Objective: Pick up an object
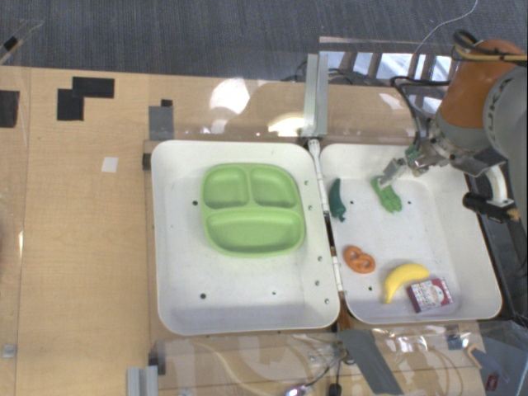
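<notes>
The right bin (462,246) holds several small objects. A light green piece (388,195) lies near its back, and my gripper (391,173) sits just above and behind it, at or touching its upper end. A dark green piece (335,200) lies by the divider between the bins. An orange pretzel-shaped toy (359,259), a yellow banana (404,279) and a maroon packet (429,294) lie toward the front of that bin. The arm's orange band (474,89) shows at the upper right.
The left bin (177,287) holds a light green divided plate (252,209). A metal rail (315,97) rises behind the divider between the bins. Bare wooden bench (74,246) lies to the left.
</notes>
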`<state>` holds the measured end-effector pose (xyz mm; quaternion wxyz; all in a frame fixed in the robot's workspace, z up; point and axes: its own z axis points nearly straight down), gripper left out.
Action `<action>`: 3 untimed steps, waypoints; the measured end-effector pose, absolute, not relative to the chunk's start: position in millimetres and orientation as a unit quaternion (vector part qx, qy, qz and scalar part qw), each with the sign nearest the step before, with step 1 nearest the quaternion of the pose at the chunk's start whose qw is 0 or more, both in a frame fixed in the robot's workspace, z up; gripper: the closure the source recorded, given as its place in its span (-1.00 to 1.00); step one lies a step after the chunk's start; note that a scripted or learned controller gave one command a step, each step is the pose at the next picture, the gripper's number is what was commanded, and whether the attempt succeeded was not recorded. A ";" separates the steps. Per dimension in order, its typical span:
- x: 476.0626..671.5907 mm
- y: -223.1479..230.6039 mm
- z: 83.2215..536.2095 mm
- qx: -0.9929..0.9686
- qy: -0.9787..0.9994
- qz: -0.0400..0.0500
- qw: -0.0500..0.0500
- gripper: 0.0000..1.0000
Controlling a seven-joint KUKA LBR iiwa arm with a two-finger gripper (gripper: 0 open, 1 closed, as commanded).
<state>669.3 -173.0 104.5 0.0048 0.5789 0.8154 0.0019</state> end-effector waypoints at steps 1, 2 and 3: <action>659.2 -187.0 88.6 0.617 0.787 0.002 0.004 -1.00; 662.7 -185.4 103.1 0.614 0.789 0.004 0.009 1.00; 611.2 -134.4 181.4 0.657 0.754 0.002 0.003 1.00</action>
